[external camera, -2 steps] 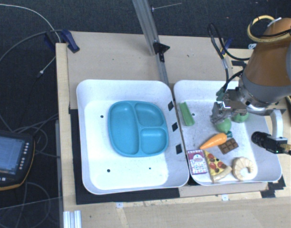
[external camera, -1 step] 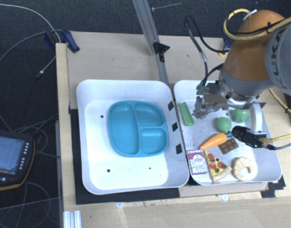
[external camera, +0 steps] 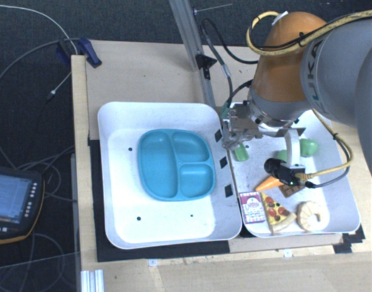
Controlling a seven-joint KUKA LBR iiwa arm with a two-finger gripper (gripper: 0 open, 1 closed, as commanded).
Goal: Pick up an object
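Your gripper [external camera: 239, 140] — metal fingers pinching a small green cylinder [external camera: 240, 152] at right bin's [external camera: 347, 202] left edge | left bin [external camera: 113, 181]: glossy blue three-compartment tray [external camera: 175, 163] | near corner: pizza wedge [external camera: 277, 213], pink card [external camera: 251, 207], tan round [external camera: 310, 215]

The scene is viewed from one fixed camera set above the bench [external camera: 143, 66], angled down at a slant. Both white bins [external camera: 113, 224] are taken in at moderate range, and the arm [external camera: 332, 59] is seen entering from the right.
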